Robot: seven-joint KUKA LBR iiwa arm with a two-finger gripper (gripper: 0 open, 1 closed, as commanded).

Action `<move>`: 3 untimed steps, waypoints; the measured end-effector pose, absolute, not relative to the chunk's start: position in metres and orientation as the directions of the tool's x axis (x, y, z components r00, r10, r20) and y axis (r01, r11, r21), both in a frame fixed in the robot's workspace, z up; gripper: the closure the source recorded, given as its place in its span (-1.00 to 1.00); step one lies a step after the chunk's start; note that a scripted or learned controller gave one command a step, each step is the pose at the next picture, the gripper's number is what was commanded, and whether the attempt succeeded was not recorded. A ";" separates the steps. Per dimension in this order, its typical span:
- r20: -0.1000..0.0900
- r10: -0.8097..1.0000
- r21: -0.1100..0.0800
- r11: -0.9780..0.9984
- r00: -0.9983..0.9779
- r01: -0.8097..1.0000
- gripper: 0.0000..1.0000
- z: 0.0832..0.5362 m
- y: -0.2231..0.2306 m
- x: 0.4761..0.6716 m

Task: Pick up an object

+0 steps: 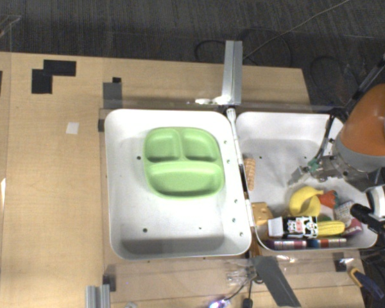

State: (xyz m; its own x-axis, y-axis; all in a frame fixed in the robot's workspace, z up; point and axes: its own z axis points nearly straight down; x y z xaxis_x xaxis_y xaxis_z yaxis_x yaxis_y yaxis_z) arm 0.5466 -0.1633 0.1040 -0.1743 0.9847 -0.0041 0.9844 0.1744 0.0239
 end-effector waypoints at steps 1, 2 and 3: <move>-0.013 0.981 0.026 0.194 -0.194 0.981 -1.00 0.093 -0.148 0.499; -0.010 0.981 0.029 0.196 -0.195 0.980 1.00 0.104 -0.145 0.501; -0.010 0.981 0.028 0.196 -0.196 0.980 -1.00 0.104 -0.145 0.501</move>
